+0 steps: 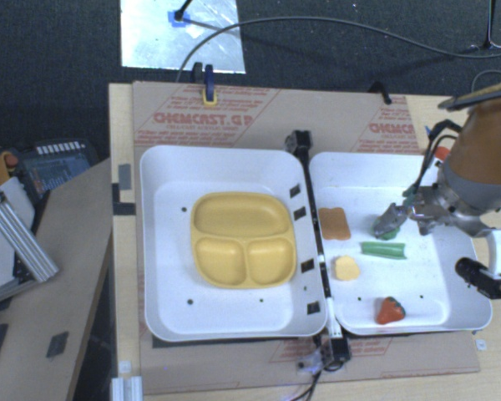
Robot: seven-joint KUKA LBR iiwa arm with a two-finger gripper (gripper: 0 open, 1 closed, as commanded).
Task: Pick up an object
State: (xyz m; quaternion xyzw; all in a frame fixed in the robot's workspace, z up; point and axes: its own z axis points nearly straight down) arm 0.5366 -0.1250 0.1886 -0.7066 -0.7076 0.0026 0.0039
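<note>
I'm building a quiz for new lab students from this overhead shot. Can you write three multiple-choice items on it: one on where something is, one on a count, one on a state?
1. Where is the yellow divided tray?
A. In the left bin
B. In the right bin
C. On the floor

2. How many loose items lie in the right bin?
A. Two
B. Four
C. Six

3. What is the state of the tool?
A. Raised high, holding the strawberry
B. Low in the right bin, just above the green piece, with nothing seen between its tips
C. Resting on the yellow tray

Key:
1 A: the tray sits in the middle of the left bin.
2 B: a brown piece, a green piece, a pale yellow piece and a red strawberry.
3 B: the tool sits beside the green piece, and every item lies on the bin floor.
</note>
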